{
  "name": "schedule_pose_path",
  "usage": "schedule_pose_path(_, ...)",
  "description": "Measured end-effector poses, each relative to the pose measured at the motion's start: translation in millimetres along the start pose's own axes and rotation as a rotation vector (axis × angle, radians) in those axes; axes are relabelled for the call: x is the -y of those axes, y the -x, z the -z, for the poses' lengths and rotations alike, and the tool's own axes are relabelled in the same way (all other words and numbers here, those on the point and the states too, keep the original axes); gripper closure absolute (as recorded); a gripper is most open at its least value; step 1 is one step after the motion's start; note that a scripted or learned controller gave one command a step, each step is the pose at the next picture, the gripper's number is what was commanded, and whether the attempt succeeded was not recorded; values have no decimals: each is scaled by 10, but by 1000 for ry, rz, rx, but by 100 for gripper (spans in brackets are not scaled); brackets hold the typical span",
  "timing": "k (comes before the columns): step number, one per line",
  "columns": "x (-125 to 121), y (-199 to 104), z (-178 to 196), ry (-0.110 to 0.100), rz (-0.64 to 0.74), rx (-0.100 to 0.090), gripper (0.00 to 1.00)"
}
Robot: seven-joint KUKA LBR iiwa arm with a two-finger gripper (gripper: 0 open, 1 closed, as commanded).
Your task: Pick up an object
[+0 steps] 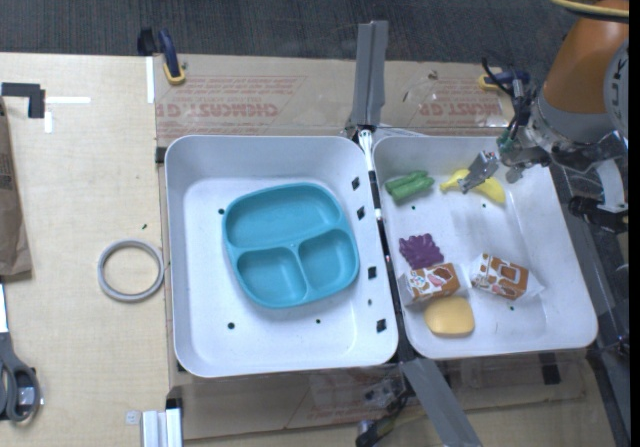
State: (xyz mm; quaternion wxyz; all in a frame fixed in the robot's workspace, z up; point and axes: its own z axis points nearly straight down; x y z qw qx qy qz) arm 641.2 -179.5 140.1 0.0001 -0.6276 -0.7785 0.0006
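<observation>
Nearest in the right bin [560,335], a yellow round piece [450,317] is lying beside two small wrapped packets [432,282] and [499,277]. Just beyond them a purple grape bunch [421,250] is resting. On the left, a blue divided plate [290,244] is sitting in the left bin [190,265]. Farther away, a green vegetable [408,185] is lying near a yellow banana [482,187]. The end effector [480,171] is hanging right over this banana; I cannot tell if it is spread or pinching.

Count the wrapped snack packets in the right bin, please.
2. One snack packet lies near the bin's left wall, just above the yellow piece. The other snack packet lies to its right, near the bin's middle. None seems hidden.
</observation>
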Motion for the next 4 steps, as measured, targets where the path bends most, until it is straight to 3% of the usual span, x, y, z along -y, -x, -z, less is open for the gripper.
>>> schedule_pose_path(1, 53, 15, -486, 0, 35, 0, 0)
schedule_pose_path(2, 49, 27, -385, 3, 31, 1, 100)
schedule_pose_path(3, 429, 248, 517, 3, 222, 2, 100)
schedule_pose_path(4, 429, 246, 515, 2, 222, 1, 0)
